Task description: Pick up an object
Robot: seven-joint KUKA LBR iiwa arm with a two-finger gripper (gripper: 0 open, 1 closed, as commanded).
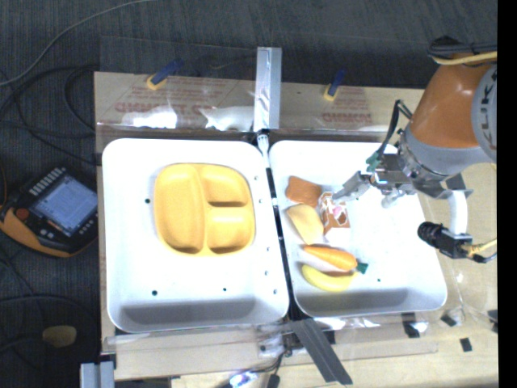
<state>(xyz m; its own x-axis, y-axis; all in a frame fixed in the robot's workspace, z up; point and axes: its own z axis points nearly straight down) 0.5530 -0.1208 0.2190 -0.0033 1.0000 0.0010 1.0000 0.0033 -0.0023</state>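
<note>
Two shallow white plastic bins sit side by side on the brown desk (121, 87), touching along a central divider. Left bin (129, 281): holds one yellow moulded plastic tray (203, 208) with three compartments, lying flat near its middle. Right bin (404, 281): holds a cluster of toy foods along its left side. Grey arm with orange band (452, 111): enters from the right, over the right bin's upper right part. End effector (355, 186): extends leftward, tip just beside the cluster; whether it is open or grips anything cannot be told. Brown bread-shaped piece (303, 189), uppermost. Pale tan oval piece (304, 221), below it. Small red-and-white crumpled packet (334, 213), nearest the tip. Orange carrot with green end (331, 257). Yellow banana (325, 279), lowest, touching the carrot.
</note>
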